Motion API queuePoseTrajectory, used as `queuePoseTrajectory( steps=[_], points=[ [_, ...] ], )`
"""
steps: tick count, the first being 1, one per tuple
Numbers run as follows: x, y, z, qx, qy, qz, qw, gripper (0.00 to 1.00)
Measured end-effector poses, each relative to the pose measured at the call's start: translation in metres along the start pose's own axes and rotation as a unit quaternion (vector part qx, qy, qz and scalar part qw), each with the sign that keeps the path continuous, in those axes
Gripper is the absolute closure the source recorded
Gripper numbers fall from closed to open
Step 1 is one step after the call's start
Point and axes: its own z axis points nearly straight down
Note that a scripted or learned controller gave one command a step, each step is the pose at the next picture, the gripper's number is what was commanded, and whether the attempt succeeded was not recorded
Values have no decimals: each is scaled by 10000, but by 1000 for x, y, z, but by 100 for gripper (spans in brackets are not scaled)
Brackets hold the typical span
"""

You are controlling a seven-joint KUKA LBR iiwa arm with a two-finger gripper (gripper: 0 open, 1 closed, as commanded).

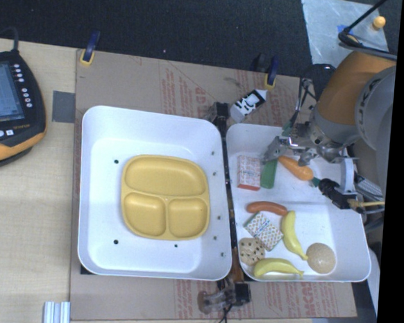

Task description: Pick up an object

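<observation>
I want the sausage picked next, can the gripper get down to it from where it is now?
Probably yes. The sausage lies uncovered in the right bin, with a little bare floor above it, though the checkered packet crowds it below. The gripper hovers by the carrot.

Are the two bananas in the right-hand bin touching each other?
Apart. The camera view shows white bin floor between the upright banana and the banana lying along the front wall of the right bin.

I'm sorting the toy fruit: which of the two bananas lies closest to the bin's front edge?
The banana lying flat beside the cookie; the other banana stands upright above it, beside the cracker.
</observation>
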Motion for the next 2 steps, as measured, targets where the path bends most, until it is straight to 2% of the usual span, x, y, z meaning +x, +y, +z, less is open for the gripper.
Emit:
queuePoseTrajectory(
  steps=[1, 2],
  points=[
    [-23, 3, 13, -13, 3, -1, 10000, 0],
    [46, -67, -58, 20, 15, -17, 10000, 0]
  ],
)
